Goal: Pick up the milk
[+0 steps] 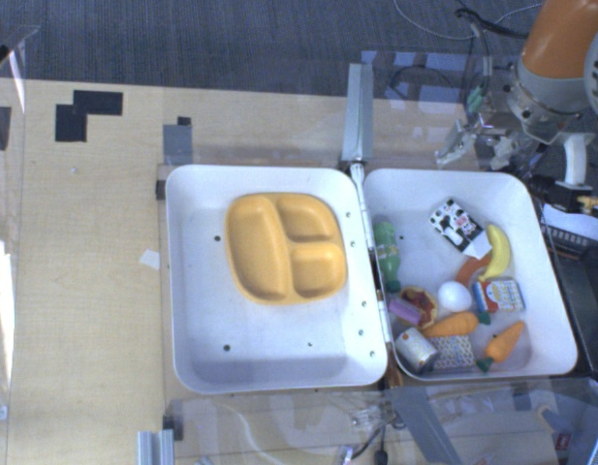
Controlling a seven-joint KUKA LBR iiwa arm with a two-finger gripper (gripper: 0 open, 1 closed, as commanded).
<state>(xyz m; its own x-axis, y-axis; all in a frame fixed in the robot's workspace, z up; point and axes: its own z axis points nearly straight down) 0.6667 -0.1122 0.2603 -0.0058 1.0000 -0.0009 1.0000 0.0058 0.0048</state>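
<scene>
Clutter fills the near end of the right bin [541, 260], a shallow white plastic tub with rounded corners: a grey metal can [415, 349] lies on its side at about 7 o'clock in that bin, with a speckled flat pad [455, 354] just beside it and two tapered orange carrots, one [450, 325] above the pad and one [503, 342] toward 5 o'clock. A smooth white egg [455, 296] sits near the bin's middle, touching a small printed carton [501, 295] at its right, and a purple-and-red packet [412, 308] lies to its left. Along the left wall stands a green, ribbed bottle [385, 252]. A curved yellow banana [498, 251] rests at 3 o'clock. The milk [456, 225], a small boxy carton in a black-and-white cow-patch print, lies tilted at roughly 1 o'clock in the right bin, just beside the banana's upper end. The left bin [197, 337] holds a glossy yellow compartment tray [284, 246], rounded and split into three wells. Farthest back, the gripper [473, 136] hovers past the right bin's far rim, well apart from the milk; whether its metal fingers are spread or closed cannot be told.
</scene>
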